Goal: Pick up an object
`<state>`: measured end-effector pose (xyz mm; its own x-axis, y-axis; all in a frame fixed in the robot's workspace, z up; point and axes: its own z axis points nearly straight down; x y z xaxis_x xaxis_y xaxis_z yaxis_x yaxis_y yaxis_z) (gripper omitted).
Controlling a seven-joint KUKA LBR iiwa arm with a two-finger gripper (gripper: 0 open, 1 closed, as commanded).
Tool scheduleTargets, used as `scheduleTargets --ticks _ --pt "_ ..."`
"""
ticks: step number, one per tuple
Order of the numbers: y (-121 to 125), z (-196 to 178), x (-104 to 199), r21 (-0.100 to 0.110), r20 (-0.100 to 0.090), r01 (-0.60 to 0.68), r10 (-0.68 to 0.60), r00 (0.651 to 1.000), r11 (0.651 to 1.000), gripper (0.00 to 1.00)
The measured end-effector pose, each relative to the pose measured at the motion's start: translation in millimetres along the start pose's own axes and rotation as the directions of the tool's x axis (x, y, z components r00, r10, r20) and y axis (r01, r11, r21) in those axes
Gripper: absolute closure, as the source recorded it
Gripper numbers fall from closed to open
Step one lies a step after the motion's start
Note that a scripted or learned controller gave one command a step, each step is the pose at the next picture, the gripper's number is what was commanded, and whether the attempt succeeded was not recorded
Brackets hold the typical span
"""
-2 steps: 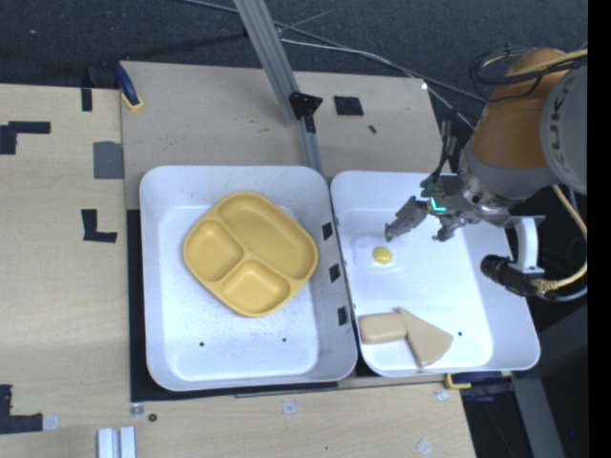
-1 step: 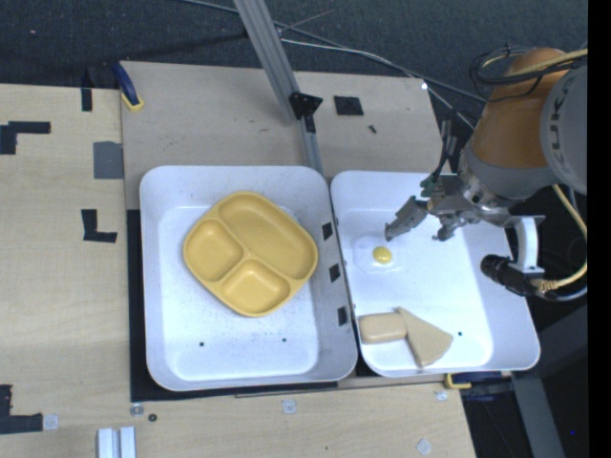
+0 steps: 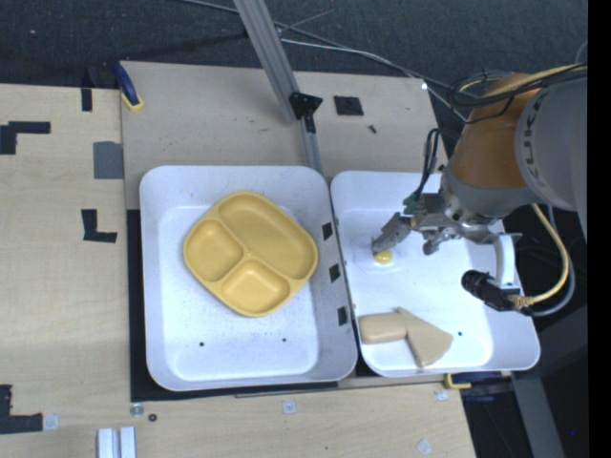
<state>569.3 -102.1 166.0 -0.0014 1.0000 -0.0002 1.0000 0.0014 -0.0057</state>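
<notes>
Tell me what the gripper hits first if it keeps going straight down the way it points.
Most likely the small yellow object on the right bin's floor: one finger of the gripper ends right beside it. Depth is unclear from above, so it may just miss and meet the floor.

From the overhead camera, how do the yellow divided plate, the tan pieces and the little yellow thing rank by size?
Largest to smallest:
1. yellow divided plate
2. tan pieces
3. little yellow thing, clearly smallest, beside the end effector
</notes>
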Motion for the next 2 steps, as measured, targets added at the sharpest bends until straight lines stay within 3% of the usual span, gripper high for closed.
scheduleTargets --ticks 1,2 --pt "-7.2 62.9 -0.4 0.002 0.0 -0.001 0.001 1.0 1.0 0.0" --pt "-6.5 80.3 -0.6 -0.006 0.001 -0.001 0.001 1.0 1.0 0.0"
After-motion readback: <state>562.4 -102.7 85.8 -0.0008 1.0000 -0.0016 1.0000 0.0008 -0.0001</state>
